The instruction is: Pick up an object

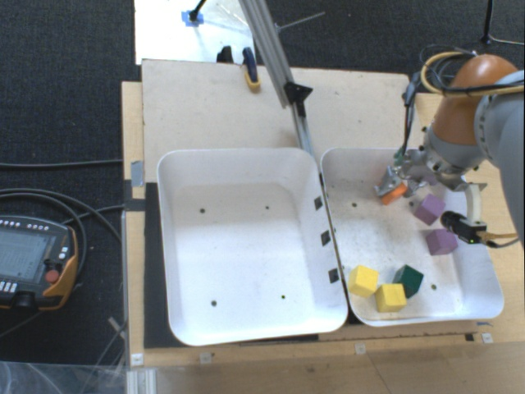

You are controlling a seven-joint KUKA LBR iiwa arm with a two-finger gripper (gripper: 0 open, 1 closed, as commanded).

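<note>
My gripper (394,184) hangs low over the back part of the right bin (361,171), below the grey wrist and its orange band. A small orange object (397,193) shows right at the gripper's tip, partly hidden by it; whether it is gripped I cannot tell. Two purple blocks lie to the right of it, one (428,209) close to the gripper and one (441,241) nearer the front. At the bin's front lie two yellow blocks (363,281) (390,297) and a dark green block (408,279).
The left bin (176,220) stands beside the right one, sharing a raised middle wall. A slanted metal pole (271,48) crosses the back of the bench. A black cable connector (459,224) hangs from the arm near the purple blocks. A teach pendant (29,261) lies far left.
</note>
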